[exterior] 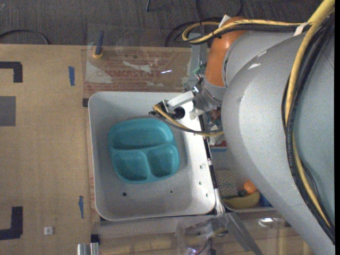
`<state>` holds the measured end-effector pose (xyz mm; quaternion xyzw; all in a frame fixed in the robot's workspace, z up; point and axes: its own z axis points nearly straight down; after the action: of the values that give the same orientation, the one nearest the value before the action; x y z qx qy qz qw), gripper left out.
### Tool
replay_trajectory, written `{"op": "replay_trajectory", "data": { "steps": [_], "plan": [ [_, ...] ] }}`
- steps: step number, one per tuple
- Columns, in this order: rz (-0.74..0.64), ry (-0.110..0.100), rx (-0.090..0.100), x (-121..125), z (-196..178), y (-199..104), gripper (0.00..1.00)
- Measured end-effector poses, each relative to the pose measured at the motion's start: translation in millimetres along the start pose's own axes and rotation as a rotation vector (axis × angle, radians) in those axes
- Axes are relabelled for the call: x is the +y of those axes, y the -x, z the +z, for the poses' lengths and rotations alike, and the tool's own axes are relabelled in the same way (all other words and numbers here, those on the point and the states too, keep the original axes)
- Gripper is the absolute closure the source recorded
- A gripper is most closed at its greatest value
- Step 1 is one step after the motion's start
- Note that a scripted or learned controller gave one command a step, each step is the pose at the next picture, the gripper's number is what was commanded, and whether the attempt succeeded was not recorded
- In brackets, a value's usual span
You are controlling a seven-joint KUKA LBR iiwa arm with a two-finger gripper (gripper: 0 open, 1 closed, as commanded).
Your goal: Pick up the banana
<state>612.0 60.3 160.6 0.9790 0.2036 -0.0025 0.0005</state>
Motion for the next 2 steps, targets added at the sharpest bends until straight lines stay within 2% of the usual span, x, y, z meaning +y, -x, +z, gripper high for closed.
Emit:
{"op": "replay_trajectory", "data": {
  "steps": [1, 2],
  "plan": [
    [-0.046, 0.014, -0.022, 8, 33, -34, 0.00],
    [-0.104, 0.011, -0.001, 51, 12, 2, 0.00]
  ]
}}
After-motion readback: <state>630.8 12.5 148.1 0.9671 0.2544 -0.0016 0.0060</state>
